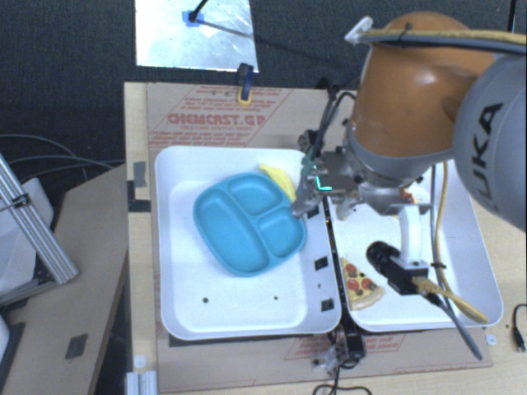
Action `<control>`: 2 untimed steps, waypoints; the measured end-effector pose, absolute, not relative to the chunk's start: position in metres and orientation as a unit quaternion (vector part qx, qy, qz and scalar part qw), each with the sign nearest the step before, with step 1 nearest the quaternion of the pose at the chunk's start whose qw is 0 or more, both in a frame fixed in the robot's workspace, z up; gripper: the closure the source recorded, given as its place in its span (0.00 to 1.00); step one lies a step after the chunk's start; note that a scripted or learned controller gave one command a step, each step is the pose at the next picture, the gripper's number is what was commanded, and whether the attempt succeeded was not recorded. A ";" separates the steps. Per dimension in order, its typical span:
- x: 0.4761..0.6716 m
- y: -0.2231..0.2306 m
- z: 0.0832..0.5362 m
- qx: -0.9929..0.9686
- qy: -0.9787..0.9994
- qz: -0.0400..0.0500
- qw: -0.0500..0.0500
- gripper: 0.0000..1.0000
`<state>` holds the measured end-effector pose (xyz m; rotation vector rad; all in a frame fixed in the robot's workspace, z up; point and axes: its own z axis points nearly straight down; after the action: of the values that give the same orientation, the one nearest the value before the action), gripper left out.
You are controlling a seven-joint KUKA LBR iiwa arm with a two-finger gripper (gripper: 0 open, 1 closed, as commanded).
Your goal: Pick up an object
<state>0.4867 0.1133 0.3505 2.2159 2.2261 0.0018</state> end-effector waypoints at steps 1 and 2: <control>0.487 0.113 0.361 0.704 0.711 0.002 0.001 1.00; 0.487 0.113 0.361 0.704 0.711 0.001 0.001 0.00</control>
<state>0.4873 0.1135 0.3611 2.2095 2.2311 0.0046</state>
